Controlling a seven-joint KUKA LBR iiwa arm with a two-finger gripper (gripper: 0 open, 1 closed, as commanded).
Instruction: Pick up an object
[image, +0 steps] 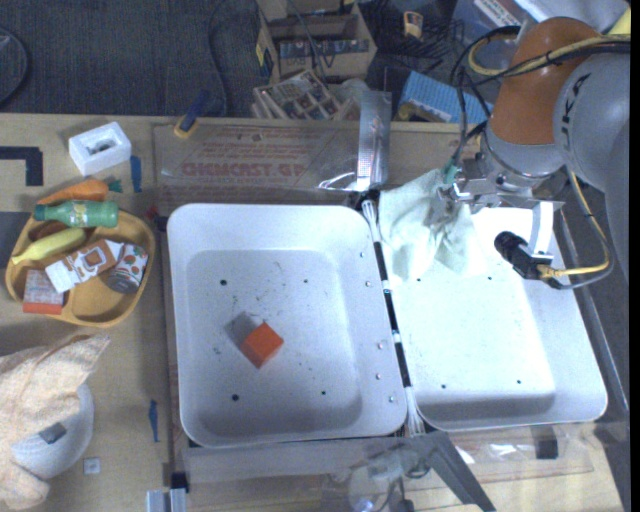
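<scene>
Orange block (263, 344) sits in the left bin (200, 240); over the right bin (500, 350), the gripper (447, 205) seems to pinch a pale cloth (415, 235) — hanging bunched — between its fingers.

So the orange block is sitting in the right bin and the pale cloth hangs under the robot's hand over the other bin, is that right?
Not quite. The camera view shows the orange block in the left bin, not the right one. The pale cloth does hang under the hand, but that is over the far left corner of the right bin.
</scene>
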